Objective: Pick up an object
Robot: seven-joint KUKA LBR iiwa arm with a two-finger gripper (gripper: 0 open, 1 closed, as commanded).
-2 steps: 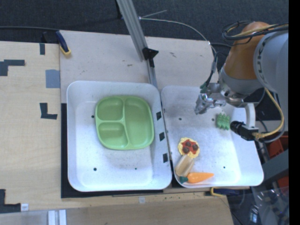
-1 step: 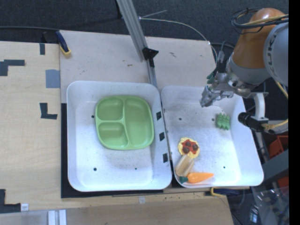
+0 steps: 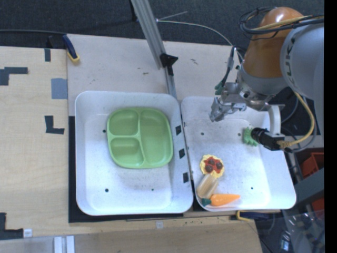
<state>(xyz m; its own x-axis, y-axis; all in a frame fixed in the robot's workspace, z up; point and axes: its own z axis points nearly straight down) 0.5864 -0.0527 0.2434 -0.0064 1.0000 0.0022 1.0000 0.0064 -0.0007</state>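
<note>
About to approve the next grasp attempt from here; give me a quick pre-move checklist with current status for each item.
1. Gripper empty: ok, nothing shows between its fingers.
2. Finger opening: cannot tell, too small and blurred.
3. Targets in the right bin: ok, a toy carrot, a tart with red berries and a tan bread-like piece lie near its front left corner.
4. Gripper above a target: not ok, it sits over the bin's bare back part, away from that cluster.
5. Green toy piece: cannot tell what it is, or whether it touches the black part beside it.
6. Green divided plate: ok, in the left bin, out of the way.
</note>
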